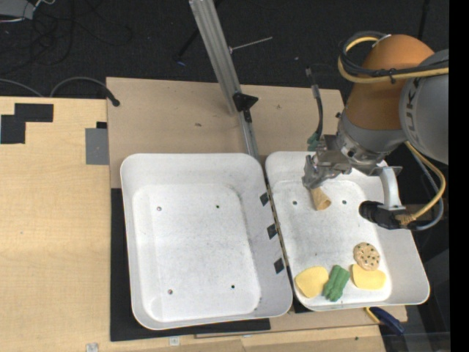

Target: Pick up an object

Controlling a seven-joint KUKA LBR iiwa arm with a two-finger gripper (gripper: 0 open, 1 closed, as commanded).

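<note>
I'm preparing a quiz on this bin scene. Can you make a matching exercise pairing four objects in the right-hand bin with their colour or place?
Things:
1. cookie
2. green piece
3. tan cone-shaped piece
4. yellow piece on the left

Descriptions:
A. just under the gripper
B. brown with dark specks
C. nearest the bin's front left corner
D. lies between two yellow pieces

Pairs: 1-B, 2-D, 3-A, 4-C

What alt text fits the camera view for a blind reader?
The gripper is low in the right bin, at a tan piece. Near that bin's front lie a cookie, two yellow pieces and a green piece.
</note>
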